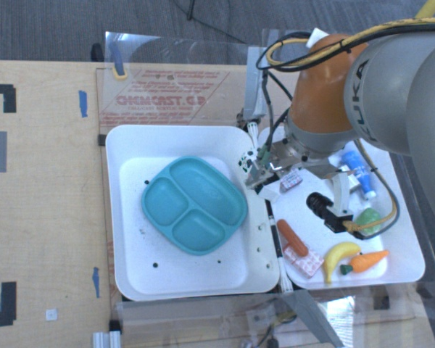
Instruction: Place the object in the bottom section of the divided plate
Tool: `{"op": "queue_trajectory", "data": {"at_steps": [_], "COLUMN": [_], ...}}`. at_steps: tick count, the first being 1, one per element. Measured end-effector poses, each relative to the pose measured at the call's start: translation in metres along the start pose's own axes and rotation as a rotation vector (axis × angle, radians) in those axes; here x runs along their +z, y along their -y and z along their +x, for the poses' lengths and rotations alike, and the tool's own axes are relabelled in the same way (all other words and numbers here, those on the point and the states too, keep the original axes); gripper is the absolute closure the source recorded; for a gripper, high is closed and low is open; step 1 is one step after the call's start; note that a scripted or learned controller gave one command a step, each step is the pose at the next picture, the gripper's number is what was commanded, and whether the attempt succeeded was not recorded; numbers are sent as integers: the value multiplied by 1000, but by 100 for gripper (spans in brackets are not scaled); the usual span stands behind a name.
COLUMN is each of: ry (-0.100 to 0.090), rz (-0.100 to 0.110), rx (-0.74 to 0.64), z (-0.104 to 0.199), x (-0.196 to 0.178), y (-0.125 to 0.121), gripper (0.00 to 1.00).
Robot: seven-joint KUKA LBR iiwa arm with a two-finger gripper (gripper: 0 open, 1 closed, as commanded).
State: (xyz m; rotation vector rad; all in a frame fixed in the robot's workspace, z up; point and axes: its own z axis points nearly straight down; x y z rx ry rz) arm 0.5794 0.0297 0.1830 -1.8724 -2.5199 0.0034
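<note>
A teal divided plate (195, 204) with three sections lies in the left bin (130, 267), a little right of its middle. My gripper (255, 173) hangs over the wall between the two bins, just off the plate's upper right rim. A small black-and-white speckled thing (246, 160) shows at the gripper's tip; whether it is held is unclear. The wrist and orange band hide part of the right bin's back.
The right bin (409, 267) holds a red sausage (291, 238), a pink wafer (309, 264), a banana (338, 257), a carrot (369, 260), a green piece (367, 217), a blue bottle (358, 168) and a small packet (291, 182).
</note>
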Motion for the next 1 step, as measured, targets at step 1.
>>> {"op": "queue_trajectory", "data": {"at_steps": [1], "ry": [0], "rz": [-1], "rx": [0], "z": [0], "x": [0], "y": [0], "gripper": [0]}}
